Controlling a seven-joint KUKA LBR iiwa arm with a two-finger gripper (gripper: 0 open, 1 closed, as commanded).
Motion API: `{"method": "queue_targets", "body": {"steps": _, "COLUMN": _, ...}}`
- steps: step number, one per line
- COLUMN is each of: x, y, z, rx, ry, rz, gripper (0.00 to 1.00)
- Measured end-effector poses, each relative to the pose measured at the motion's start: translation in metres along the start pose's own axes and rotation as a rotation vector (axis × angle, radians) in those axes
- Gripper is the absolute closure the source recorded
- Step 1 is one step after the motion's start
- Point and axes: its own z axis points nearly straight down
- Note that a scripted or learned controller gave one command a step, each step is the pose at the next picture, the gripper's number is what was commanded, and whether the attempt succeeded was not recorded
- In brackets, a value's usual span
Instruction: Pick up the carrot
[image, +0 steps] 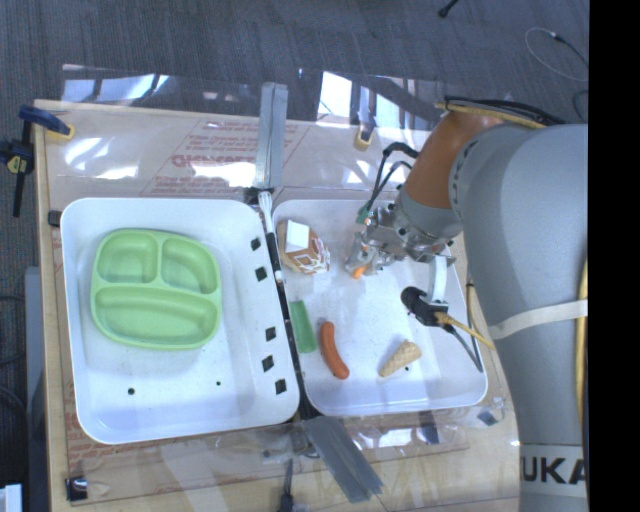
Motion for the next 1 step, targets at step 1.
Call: {"method": "queue_targets", "body": {"steps": 1, "x": 0.0119, "y": -0.0324, "z": -0.0944, "rx": -0.017, "ry": 0.001, "rz": -0.051, "gripper": 1.00}}
